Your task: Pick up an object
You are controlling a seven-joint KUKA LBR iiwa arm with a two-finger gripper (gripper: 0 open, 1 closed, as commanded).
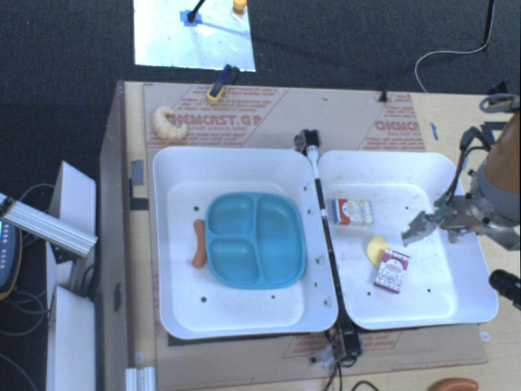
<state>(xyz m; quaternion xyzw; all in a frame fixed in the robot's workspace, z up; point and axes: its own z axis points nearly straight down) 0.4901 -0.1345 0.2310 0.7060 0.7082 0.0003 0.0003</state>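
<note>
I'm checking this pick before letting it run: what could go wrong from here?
The gripper hangs just right of the yellow piece and the red box, which touch; closing on one may shove the other. The box lies tilted, so the fingers may meet it askew and slip. The white box sits near the divider, leaving little room.

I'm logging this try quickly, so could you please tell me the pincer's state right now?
Pincer: over the right bin, just right of the red-and-white box; open or closed cannot be told, and nothing shows held.
</note>
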